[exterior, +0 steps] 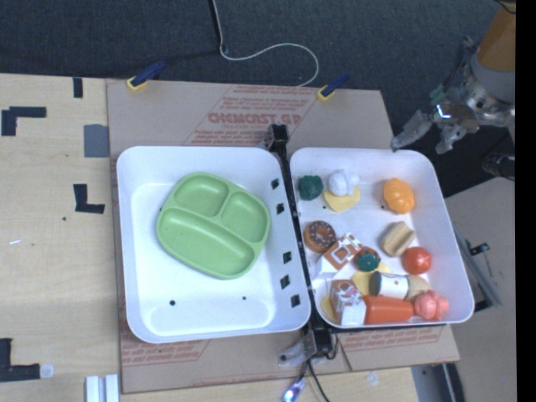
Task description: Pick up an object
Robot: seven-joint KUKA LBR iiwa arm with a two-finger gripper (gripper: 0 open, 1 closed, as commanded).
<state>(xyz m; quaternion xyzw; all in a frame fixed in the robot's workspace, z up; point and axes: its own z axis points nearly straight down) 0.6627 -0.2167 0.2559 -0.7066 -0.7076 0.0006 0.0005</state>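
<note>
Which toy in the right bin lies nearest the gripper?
The orange fruit-shaped toy, at the right bin's upper right. The gripper hangs just beyond that corner; the red tomato and doughnut lie farther off.

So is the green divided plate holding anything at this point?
Empty. The green plate lies flat in the left bin, with all three compartments bare.

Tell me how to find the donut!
Look in the right-hand shallow white bin, the one crowded with toy food. Near its left wall, below the dark green round toy, lies the small brown ring-shaped donut. It alone has a hole in its middle.
</note>
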